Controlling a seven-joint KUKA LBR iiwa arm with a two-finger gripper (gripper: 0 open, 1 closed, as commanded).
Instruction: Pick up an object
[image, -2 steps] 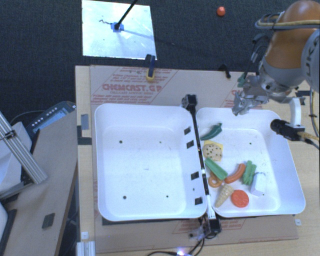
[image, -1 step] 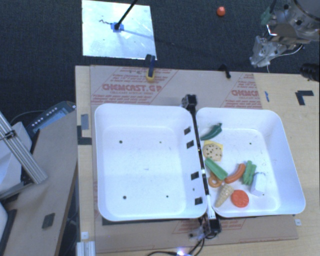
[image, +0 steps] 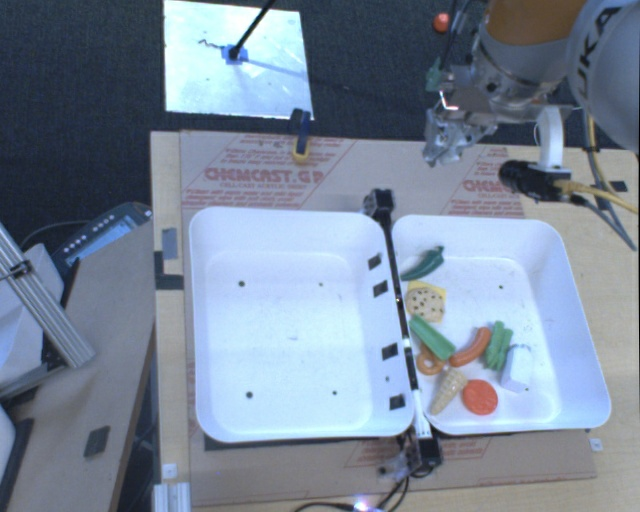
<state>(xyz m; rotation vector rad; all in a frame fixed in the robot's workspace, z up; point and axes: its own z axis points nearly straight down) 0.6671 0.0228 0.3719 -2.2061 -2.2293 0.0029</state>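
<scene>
Since every piece lies in the right-hand shallow white plastic bin (image: 570, 300), the round orange-red toy tomato (image: 480, 397) at its near edge looks light, stiff and slick; grip across its middle. Beyond the bin's far rim hangs the grey two-finger gripper (image: 441, 148); whether it is wide or narrow, I cannot tell.

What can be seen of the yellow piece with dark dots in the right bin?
The yellow piece is a small, flat, roughly square item, pale yellow with several dark spots, like a toy cracker or cheese slice, probably plastic. It lies flat on the floor of the right bin, near the left wall by the divider. A green pepper lies just above it in the view, and a green stick lies just below, close to its edge; contact is unclear.
</scene>
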